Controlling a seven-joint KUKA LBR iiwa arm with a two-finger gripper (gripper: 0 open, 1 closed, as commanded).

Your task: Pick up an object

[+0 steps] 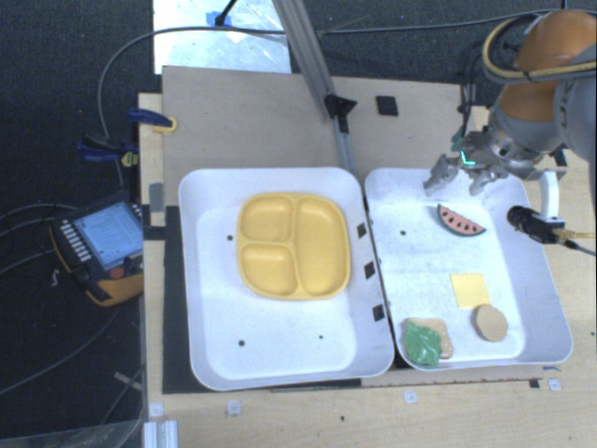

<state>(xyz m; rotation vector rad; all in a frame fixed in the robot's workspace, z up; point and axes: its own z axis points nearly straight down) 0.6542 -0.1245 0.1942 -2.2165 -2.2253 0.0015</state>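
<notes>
Hovering pincer (461, 177), splayed, near watermelon slice (461, 221)

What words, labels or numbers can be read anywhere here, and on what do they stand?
None can be read.
The handheld orange-and-black control pendant with a lit screen: the screen content is too small and blurred to read.
The yellow plastic divided plate and the two shallow white bins bear no visible text.

Open jaws (462, 177) hover above the watermelon slice (461, 220) in the right bin (532, 292).
</notes>
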